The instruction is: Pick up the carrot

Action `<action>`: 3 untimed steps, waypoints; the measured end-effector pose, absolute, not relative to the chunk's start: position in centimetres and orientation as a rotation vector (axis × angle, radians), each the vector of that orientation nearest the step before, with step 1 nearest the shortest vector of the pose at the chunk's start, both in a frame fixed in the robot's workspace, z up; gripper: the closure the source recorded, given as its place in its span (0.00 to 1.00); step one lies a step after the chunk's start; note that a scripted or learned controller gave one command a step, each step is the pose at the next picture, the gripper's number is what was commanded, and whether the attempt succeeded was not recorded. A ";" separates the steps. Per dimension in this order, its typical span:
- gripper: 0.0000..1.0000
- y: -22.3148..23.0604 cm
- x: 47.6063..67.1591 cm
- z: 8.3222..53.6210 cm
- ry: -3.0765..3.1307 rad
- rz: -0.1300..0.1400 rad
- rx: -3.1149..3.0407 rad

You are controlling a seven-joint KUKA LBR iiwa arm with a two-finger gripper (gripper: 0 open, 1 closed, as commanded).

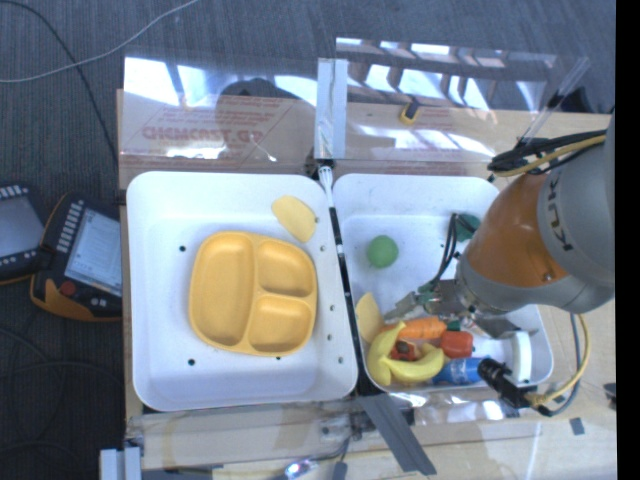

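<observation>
The tabletop (200,128) carries two white bins side by side, and the grey arm (560,238) with its orange band leans in from three o'clock over the right bin (420,193). The left bin (160,298) holds a yellow tray (252,293) with three compartments, lying near its middle, and a pale yellow chip (294,217) sits at about one o'clock from the tray, close to the wall between the bins. In the right bin, a green ball (382,251) rests alone toward eleven o'clock of that bin's floor. A heap of toys crowds the bin's six o'clock side: a yellow bowl (372,353) with a banana (412,368) curled along its lower edge, the carrot (424,328) lying across the top of the heap at roughly twelve o'clock from the banana, a small red piece (456,344) just beside the carrot at four o'clock, and a blue bottle (462,372) below that. The gripper (445,303) hangs just above the carrot, at its one o'clock side; whether the fingers are apart or together, I cannot tell from here. Off the tabletop at nine o'clock, a pendant (80,258) lies on the floor.
</observation>
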State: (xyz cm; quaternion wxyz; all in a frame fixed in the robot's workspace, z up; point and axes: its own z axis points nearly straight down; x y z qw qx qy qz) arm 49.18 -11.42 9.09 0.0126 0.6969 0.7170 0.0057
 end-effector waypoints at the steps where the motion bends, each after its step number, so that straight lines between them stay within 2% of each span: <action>1: 0.00 -7.9 50.8 18.1 2.536 -0.002 1.861; 2: 0.00 -7.9 50.8 18.1 2.536 -0.002 1.861; 3: 0.00 -12.7 48.8 8.9 2.625 0.011 1.710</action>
